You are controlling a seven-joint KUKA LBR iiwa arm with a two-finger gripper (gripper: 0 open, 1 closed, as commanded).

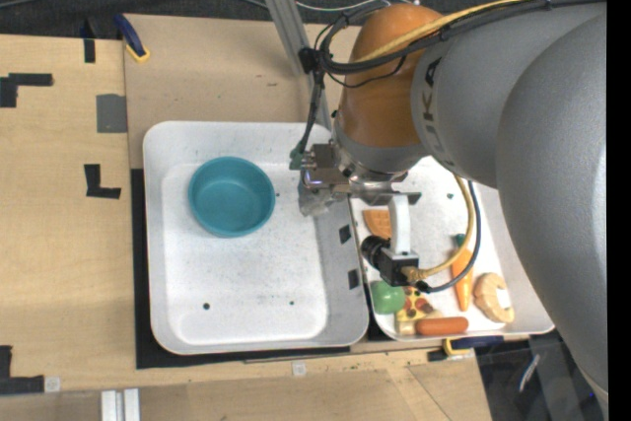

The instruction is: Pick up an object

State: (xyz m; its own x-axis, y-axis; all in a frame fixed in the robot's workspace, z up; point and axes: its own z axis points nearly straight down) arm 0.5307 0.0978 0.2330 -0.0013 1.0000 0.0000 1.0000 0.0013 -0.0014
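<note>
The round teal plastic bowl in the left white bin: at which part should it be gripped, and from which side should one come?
Probably the rim of the round teal plastic bowl, from straight above, pinching the wall inside and outside. It stands upright, mouth up, in the left white bin, rim free all around; its round outside may slip.

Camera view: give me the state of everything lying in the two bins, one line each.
Round teal plastic bowl: upright, empty, in the left-hand white bin.
Red toy sausage: lying flat at the right-hand white bin's near edge.
Tan bread-shaped toy: lying in that bin's near corner.
Green rounded toy: resting in that bin, partly hidden.
</note>
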